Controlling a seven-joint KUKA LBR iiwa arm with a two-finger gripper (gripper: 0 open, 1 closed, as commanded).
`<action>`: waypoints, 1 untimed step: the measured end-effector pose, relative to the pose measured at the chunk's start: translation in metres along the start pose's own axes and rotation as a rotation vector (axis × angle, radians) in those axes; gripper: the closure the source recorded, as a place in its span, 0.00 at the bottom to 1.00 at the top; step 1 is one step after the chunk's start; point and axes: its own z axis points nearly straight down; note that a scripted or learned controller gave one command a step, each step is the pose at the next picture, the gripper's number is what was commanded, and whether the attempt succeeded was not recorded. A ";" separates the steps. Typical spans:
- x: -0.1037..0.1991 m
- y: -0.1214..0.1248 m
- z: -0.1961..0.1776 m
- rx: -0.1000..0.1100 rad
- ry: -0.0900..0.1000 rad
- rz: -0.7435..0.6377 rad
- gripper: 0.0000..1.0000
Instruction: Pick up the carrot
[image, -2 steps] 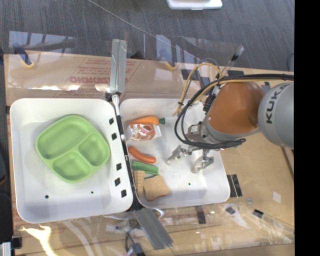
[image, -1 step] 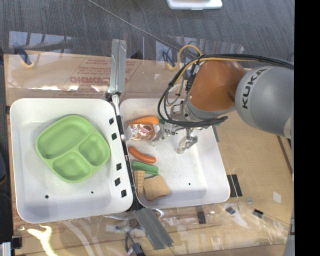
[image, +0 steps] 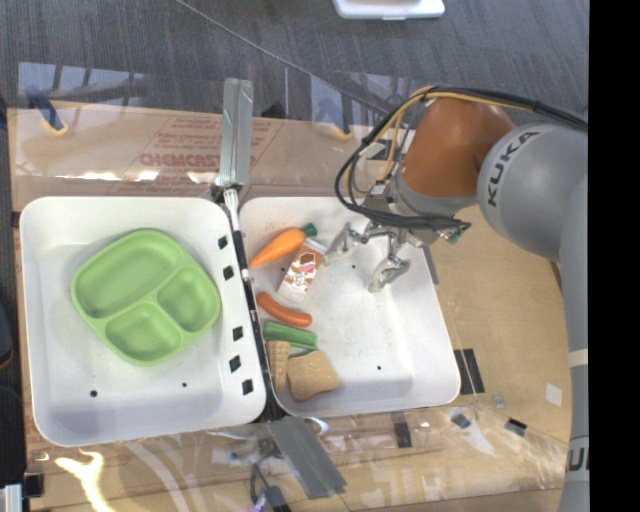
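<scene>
Carrot (image: 277, 246): I see it lying at a slant in the right bin (image: 410, 340), near the bin's upper left corner, just beside a small carton (image: 300, 275).
Gripper (image: 372, 258): I see it over the right bin, well apart from the carrot, holding nothing.
Jaws: apart.
Left bin (image: 60, 350): holds a green plate (image: 146, 295).

The grey arm (image: 530, 185) reaches in from the right, its orange band (image: 450, 145) sitting just above the wrist with cables looped around it. The gripper (image: 372, 255) points down and to the left, its two metal fingers (image: 392, 270) spread apart with nothing between them.
</scene>
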 end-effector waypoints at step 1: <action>-0.002 -0.001 -0.012 0.004 -0.004 -0.001 1.00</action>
